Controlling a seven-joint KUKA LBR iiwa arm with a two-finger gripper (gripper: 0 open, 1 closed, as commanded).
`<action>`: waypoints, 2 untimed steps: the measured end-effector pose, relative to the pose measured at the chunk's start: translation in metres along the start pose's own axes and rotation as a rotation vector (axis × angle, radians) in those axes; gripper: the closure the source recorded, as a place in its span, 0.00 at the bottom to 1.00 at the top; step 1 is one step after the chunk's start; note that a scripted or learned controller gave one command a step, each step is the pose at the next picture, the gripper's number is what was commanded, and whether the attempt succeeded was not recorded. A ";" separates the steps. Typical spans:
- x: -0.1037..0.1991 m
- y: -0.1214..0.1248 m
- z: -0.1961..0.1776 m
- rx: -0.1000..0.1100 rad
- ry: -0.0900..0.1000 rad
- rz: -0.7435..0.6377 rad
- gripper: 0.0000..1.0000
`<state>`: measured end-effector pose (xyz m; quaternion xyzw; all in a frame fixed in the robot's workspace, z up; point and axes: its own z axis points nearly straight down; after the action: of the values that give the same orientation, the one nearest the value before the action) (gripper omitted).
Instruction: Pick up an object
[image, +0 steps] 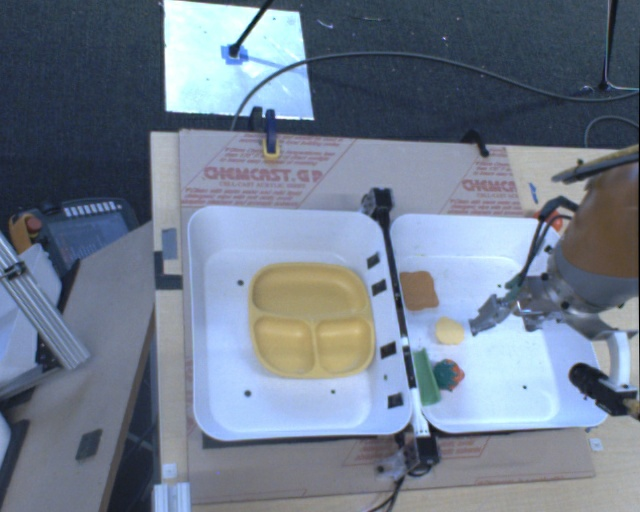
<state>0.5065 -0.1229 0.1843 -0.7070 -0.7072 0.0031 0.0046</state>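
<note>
In the right bin (500, 405) lie a brown flat toast-like piece (419, 290), a small pale yellow round piece (450, 331) and a green and orange toy vegetable (441, 376) near the bin's left wall. My gripper (487, 317) hangs over the middle of the right bin, just right of the yellow piece and apart from it. Nothing shows between its fingers.
The left bin (215, 330) holds a yellow three-compartment plate (308, 318). A black divider (394, 320) runs between the two bins. The arm's grey body (600, 250) covers the right bin's far right side. Cardboard lies under both bins.
</note>
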 end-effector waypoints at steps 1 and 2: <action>0.000 0.003 -0.006 -0.012 -0.002 -0.003 0.00; -0.009 -0.002 0.048 -0.008 -0.001 0.000 0.00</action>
<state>0.5035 -0.1313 0.1363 -0.7070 -0.7072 0.0008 0.0016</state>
